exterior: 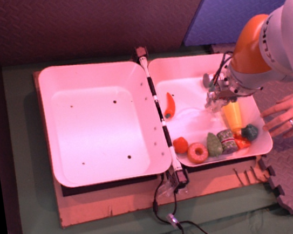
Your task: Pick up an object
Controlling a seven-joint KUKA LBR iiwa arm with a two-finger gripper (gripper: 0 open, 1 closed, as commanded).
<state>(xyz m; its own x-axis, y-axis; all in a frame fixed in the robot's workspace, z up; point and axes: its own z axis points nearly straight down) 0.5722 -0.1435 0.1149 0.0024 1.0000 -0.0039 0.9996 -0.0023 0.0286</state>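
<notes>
Yellow-orange bottle (pixel 233 116) is standing near the right bin's (pixel 183 67) right rim, directly below the jaws (pixel 214 96), which are hovering over it; their spread cannot be told.

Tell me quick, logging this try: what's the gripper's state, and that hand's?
Gripper: above the right bin, open or shut cannot be told.
Person's hand: resting flat at that bin's right edge, holding nothing.
</notes>
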